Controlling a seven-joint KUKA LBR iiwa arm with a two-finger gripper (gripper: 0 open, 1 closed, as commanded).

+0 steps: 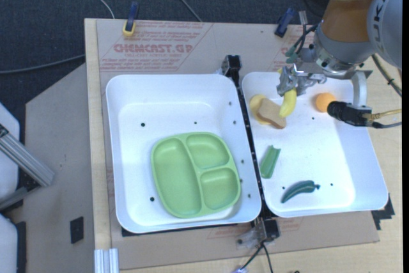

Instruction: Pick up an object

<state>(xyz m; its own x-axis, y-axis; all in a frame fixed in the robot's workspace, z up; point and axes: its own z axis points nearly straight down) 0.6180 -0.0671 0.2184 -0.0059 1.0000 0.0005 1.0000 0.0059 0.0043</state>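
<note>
- A yellow banana (289,103) is seen clamped between the fingers of the gripper (291,87), hanging tilted over the right bin (358,201).
- Just beside its lower end, a tan bread slice (271,114) is found on the bin floor.
- An orange ball (324,101) lies to the right.
- A green strip (270,161) and a dark green pepper (299,189) are placed nearer the front.
- A green divided plate (195,172) is held by the left bin (128,105).

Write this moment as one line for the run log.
gripper: shut on banana | position: over right bin | left bin: green tray
</note>
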